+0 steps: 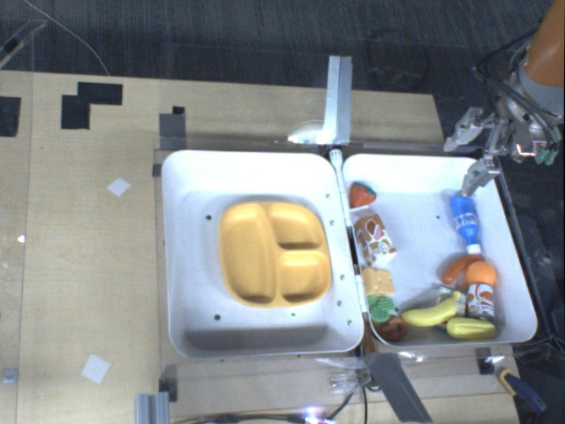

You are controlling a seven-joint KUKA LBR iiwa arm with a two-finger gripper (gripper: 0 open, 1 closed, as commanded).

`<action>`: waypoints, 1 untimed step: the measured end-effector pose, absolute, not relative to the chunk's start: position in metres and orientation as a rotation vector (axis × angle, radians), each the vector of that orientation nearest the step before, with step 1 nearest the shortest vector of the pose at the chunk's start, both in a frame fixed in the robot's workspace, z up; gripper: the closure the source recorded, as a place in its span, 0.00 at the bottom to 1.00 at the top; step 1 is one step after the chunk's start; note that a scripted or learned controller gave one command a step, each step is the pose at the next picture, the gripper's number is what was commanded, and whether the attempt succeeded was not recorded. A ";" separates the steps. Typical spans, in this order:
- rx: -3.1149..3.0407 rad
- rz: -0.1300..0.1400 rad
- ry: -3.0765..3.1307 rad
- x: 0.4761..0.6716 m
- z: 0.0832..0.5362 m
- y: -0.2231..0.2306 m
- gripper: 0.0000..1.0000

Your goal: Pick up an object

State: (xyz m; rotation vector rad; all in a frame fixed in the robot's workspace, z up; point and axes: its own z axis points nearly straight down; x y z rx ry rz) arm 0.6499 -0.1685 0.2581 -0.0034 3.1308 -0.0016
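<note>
The right bin (415,179) holds several items. A blue bottle (465,219) lies near its right wall. Below it are an orange bottle (480,291), a banana (433,314) and a yellow fruit (470,328). Along the left wall lie a strawberry (361,194), a brown-and-white packet (374,239) and a yellow cracker (378,281). My gripper (472,157) hangs over the bin's far right corner, just above the blue bottle. It is open, with nothing between its fingers.
The left bin (190,201) holds a yellow divided tray (274,253). A metal post (339,95) stands behind the seam between the bins. A green item (381,307) and a dark red one (395,328) sit at the right bin's near left corner.
</note>
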 end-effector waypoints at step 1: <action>0.115 0.001 3.140 0.582 0.142 -0.206 0.00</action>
